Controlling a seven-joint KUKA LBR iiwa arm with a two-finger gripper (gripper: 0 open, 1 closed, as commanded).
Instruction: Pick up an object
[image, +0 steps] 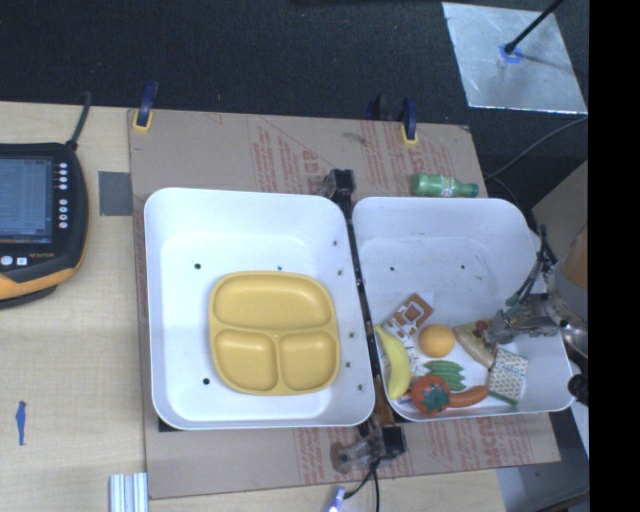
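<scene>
The gripper (520, 318) hangs low at the right bin's (450, 225) right wall; whether its fingers are parted or closed I cannot tell. Toy food clusters in that bin's near corner. The orange (437, 341) looks light, rigid, smooth: grasp across its middle.

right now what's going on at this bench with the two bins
A robot arm reaches in from the right, its gripper low over the right bin, beside a heap of toy food: a banana, an orange, a tomato and a small patterned carton. Nothing can be seen between its fingers, so no pick is confirmed. The left bin holds a yellow divided plate. A green bottle lies outside, behind the right bin.
</scene>
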